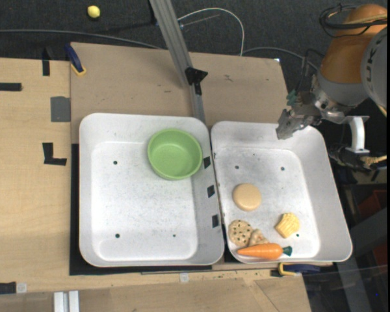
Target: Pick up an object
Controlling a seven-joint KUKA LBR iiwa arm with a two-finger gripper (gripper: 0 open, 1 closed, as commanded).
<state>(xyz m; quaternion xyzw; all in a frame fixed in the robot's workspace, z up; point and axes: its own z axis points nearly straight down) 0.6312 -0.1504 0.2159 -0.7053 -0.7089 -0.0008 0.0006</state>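
The carrot [262, 251] lay at the right bin's [312, 168] near edge, cracker [239, 230], corn piece [286, 225] and round bun [247, 197] just behind. The end effector [290, 123] hovered above that bin's far rim, holding nothing, probably poised before descending; its opening could not be told.

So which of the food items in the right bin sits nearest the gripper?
The round tan bun; it lies farther up the bin toward the gripper than the cookie, yellow piece and carrot.
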